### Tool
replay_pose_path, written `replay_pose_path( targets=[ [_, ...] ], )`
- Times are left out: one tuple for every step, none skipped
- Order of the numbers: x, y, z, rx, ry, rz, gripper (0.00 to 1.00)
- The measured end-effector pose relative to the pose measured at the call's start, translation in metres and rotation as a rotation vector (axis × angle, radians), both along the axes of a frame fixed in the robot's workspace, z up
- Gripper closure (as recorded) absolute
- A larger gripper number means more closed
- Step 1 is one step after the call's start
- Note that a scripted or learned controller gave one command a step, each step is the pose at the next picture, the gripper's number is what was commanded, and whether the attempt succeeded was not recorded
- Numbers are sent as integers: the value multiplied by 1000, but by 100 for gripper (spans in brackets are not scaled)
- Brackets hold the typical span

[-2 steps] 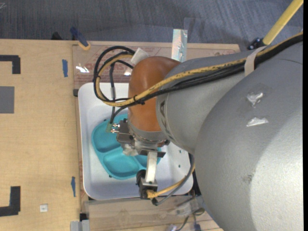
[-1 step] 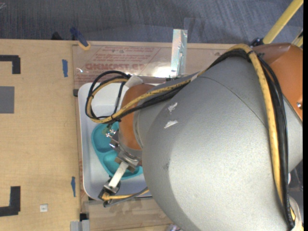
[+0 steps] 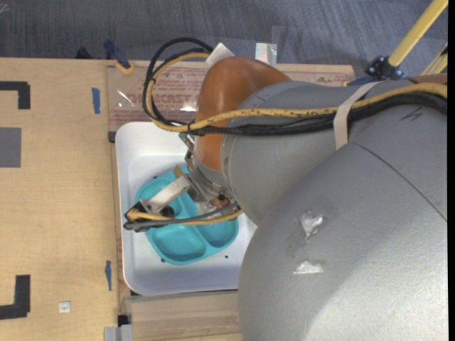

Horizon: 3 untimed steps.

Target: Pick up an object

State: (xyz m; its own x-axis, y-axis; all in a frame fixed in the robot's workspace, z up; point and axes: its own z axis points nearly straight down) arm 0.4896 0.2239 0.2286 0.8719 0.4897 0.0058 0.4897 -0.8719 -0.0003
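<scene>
Turquoise divided dish (image 3: 186,246) is seen lying flat in the white bin (image 3: 138,144), apparently as the pick target. The hand (image 3: 205,206) is held low over it, seemingly for a grasp. Its spread cannot be told, being hidden under the arm (image 3: 341,212).

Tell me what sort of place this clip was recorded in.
Most likely a robotics lab work cell: a grey industrial arm reaches over a white bin holding a turquoise divided dish, on a plywood bench marked with blue tape strips, with grey carpet beyond.
</scene>
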Motion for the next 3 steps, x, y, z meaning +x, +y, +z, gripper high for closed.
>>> replay_pose_path(
  targets=[
    [-8, 2, -128, 4, 0, -302, 100],
    [-5, 2, -24, 5, -1, -308, 100],
    [-11, 2, -5, -2, 8, 72, 100]
  ],
)
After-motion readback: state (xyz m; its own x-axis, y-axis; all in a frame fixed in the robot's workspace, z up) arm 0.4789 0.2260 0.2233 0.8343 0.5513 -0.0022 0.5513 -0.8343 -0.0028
